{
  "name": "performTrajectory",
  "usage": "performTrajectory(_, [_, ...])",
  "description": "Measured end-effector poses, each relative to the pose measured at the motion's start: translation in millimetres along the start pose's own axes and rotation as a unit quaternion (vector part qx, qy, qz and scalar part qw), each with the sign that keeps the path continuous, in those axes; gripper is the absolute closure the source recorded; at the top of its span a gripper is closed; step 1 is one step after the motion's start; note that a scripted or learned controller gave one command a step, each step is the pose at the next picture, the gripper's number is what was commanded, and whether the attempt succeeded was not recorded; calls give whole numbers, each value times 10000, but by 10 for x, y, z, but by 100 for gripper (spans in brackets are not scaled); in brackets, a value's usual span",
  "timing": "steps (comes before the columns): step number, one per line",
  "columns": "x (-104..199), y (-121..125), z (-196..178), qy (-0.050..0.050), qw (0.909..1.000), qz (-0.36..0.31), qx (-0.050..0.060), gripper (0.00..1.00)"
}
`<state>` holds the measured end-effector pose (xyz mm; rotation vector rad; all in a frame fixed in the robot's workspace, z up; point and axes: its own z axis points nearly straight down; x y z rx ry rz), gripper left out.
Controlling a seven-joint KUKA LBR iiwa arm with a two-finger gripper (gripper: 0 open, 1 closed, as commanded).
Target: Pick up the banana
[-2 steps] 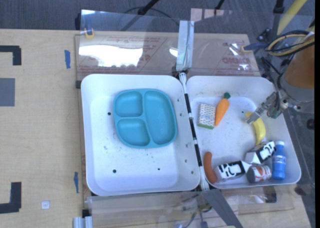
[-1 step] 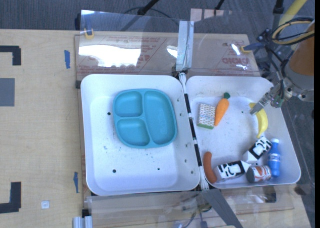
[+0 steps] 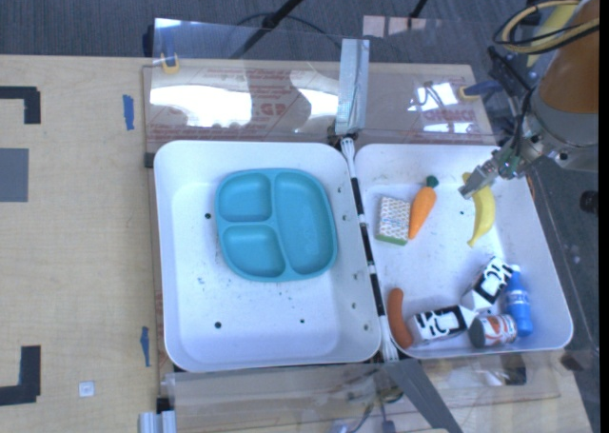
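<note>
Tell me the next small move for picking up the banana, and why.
Probably lower the hand a little onto the banana's upper end. It sits right at that end, near the right bin's back right side, but the banana lies flat on the floor with nothing showing it gripped. The carrot lies apart, leftward.

I see the banana (image 3: 484, 213) in the right bin (image 3: 447, 274), a small yellow curved fruit lying near that bin's far right side. It runs roughly top to bottom in my view, upper end near the far wall, lower end curling left, well right of the carrot (image 3: 422, 210).
</note>
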<state>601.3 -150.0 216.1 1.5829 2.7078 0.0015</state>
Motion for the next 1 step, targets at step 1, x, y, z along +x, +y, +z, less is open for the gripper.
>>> performTrajectory(1, [-24,188,797,22,9975,708,22,100])
